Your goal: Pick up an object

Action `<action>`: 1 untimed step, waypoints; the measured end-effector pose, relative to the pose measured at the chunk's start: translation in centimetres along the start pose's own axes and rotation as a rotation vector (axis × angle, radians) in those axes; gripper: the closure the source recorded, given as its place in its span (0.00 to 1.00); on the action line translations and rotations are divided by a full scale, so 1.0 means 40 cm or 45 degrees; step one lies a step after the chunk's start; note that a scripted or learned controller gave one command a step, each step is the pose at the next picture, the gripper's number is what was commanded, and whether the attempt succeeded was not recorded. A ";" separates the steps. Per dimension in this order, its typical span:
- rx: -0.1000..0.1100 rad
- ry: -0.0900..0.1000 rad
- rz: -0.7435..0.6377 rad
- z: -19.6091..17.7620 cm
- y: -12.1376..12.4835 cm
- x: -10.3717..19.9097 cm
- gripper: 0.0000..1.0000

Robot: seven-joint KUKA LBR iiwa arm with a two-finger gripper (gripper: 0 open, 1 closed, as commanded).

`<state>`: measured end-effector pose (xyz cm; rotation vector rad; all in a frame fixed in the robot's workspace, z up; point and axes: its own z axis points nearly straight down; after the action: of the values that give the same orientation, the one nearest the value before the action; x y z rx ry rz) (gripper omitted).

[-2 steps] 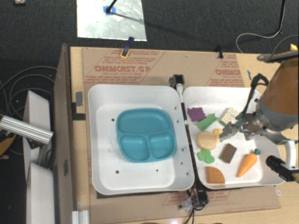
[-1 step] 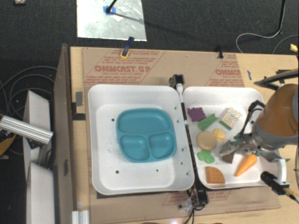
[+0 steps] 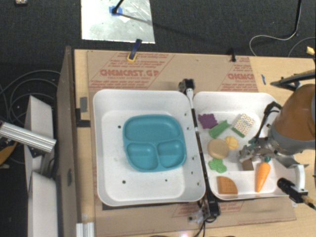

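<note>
The right bin (image 3: 232,98) holds several toy foods. A purple grape bunch (image 3: 207,119) and a green strip (image 3: 218,129) lie at its back left, and a white patterned block (image 3: 243,124) lies at the back middle. A small yellow piece (image 3: 231,142) touches a round tan piece (image 3: 217,148). In front of them lie a green leafy piece (image 3: 217,165) and an orange wedge (image 3: 227,185). An orange carrot (image 3: 262,176) stands on end at the front right. My gripper (image 3: 251,154) hangs low just left of the carrot's top, over a small brown piece (image 3: 247,165).
The left bin (image 3: 108,132) carries a teal divided plate (image 3: 154,142) in its middle. A dividing rim (image 3: 195,132) runs between the two bins. The arm's grey and orange body (image 3: 296,125) covers the right bin's right side. Cables lie on the floor to the left.
</note>
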<state>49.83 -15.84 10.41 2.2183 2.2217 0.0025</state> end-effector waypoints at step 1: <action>-0.011 0.001 -0.012 -0.172 0.122 0.136 1.00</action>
<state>54.67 -10.39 17.31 2.2038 2.2286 0.0131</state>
